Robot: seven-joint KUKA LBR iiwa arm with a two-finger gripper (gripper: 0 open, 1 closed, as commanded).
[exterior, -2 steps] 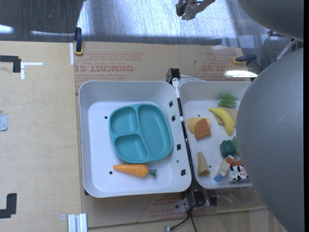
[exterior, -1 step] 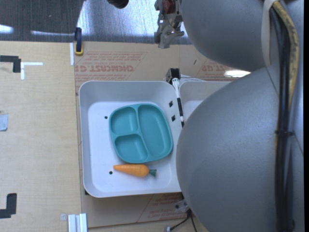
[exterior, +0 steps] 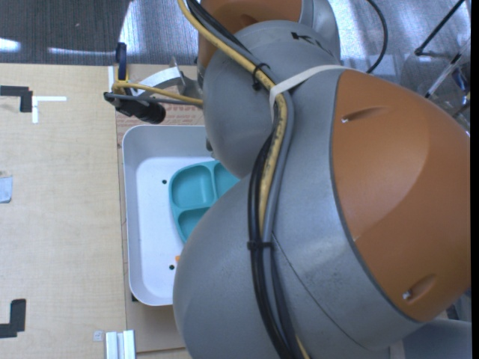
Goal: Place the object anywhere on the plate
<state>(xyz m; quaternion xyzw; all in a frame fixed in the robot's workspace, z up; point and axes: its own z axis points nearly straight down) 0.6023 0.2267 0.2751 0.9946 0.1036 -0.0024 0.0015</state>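
Observation:
A teal divided plate [exterior: 193, 195] lies in the white bin [exterior: 147, 223], with its left part visible and the rest hidden behind the arm. A tiny orange speck [exterior: 177, 258] shows at the arm's edge near the bin floor; I cannot tell what it is. The grey and orange arm [exterior: 329, 185] covers most of the view.
A black clamp with a yellow cable [exterior: 138, 103] sits at the bin's far left corner. The tan bench surface [exterior: 60, 200] spreads to the left, with small black brackets [exterior: 16, 96] on it. The bin's left wall runs along the bench edge.

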